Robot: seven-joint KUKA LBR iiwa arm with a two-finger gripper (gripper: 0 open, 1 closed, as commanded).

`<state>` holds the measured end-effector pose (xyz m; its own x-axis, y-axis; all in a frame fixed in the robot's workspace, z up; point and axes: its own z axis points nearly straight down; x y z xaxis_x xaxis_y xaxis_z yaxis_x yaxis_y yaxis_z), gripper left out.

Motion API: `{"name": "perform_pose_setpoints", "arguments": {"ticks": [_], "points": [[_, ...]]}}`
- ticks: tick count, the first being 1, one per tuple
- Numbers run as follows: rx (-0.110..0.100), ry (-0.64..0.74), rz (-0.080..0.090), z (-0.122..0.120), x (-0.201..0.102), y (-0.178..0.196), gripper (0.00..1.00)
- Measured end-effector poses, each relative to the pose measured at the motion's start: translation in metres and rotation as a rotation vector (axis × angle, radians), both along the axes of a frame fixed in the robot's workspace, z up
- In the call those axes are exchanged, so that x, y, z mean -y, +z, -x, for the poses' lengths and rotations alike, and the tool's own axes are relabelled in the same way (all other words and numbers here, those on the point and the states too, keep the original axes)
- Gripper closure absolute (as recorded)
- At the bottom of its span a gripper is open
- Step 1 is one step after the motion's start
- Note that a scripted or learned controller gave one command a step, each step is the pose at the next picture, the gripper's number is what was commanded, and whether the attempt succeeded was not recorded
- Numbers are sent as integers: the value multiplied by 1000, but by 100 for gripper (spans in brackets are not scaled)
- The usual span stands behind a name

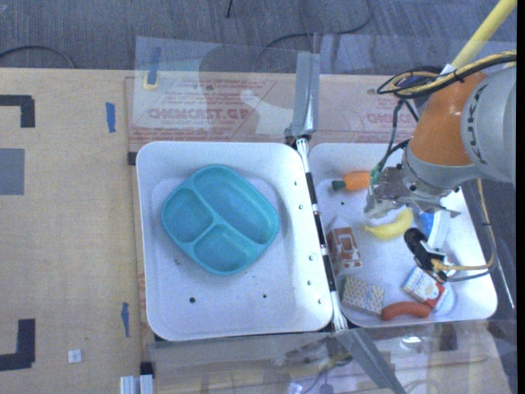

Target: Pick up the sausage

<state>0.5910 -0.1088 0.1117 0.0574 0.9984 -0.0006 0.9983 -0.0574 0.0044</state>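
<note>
The sausage [405, 309], a short reddish-orange link, lies near the front edge of the right bin [480, 298]. My gripper [382, 205] hangs over the middle of that bin, well behind the sausage and apart from it. It sits just above the left end of a yellow banana [390, 226]. Nothing can be seen held in it.
An orange carrot [354, 180] lies behind the gripper. A brown-and-white packet [344, 249], a tan waffle-like piece [362, 295] and a blue-and-white packet [423, 286] crowd around the sausage. The left bin [164, 302] holds a blue divided plate [219, 218].
</note>
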Motion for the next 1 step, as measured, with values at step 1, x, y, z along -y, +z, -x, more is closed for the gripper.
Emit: {"name": "perform_pose_setpoints", "arguments": {"ticks": [1], "points": [[5,283,1,74,25,-23,100]]}}
